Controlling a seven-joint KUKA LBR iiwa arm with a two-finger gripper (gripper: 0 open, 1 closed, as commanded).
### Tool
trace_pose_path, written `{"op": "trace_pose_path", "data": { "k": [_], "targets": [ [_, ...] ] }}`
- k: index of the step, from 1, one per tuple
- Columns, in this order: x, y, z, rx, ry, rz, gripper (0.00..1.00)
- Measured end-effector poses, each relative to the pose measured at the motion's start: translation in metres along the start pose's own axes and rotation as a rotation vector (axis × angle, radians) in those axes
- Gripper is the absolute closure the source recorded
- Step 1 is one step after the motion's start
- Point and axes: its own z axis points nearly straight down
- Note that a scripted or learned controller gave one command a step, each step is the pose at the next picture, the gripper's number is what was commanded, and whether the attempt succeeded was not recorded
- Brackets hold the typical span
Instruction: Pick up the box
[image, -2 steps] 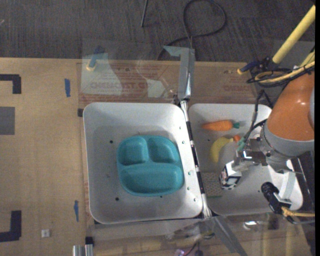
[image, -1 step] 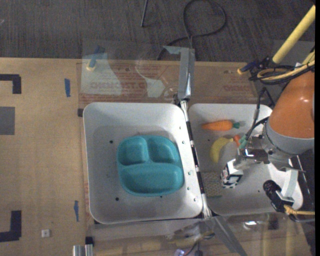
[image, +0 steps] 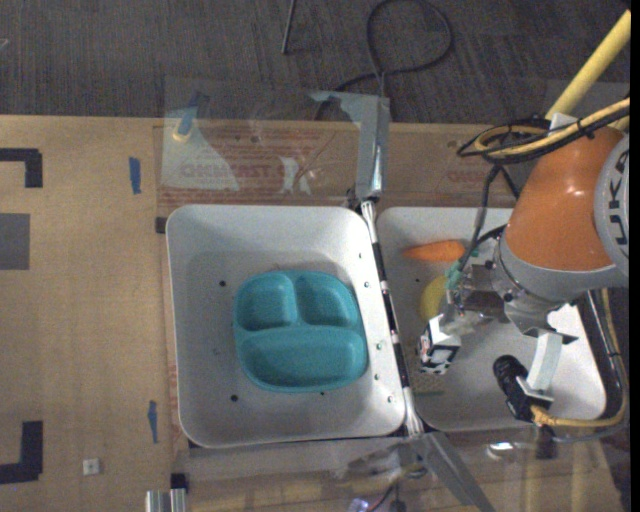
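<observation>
A small white box (image: 437, 353) with black and red print lies in the right bin (image: 580, 390), close to its left wall. My gripper (image: 458, 318) hangs from the grey and orange arm directly over the box's upper right side, at or just above it. The wrist hides where the gripper and the box meet, so I cannot tell whether the box is gripped.
An orange carrot-shaped thing (image: 434, 251) and a yellow thing (image: 433, 296) lie in the right bin just behind the gripper. The left bin (image: 200, 250) holds a teal divided plate (image: 298, 330). A clear plastic divider stands between the bins.
</observation>
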Motion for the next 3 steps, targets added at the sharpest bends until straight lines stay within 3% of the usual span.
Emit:
{"op": "trace_pose_path", "data": {
  "k": [1, 2, 3],
  "targets": [
    [0.041, 0.001, -0.044, 0.001, -0.001, 0.161, 1.0],
    [-0.052, 0.03, 0.041, -0.029, -0.008, 0.278, 1.0],
    [-0.003, 0.055, -0.001, 0.002, 0.0, 0.26, 1.0]
  ]
}}
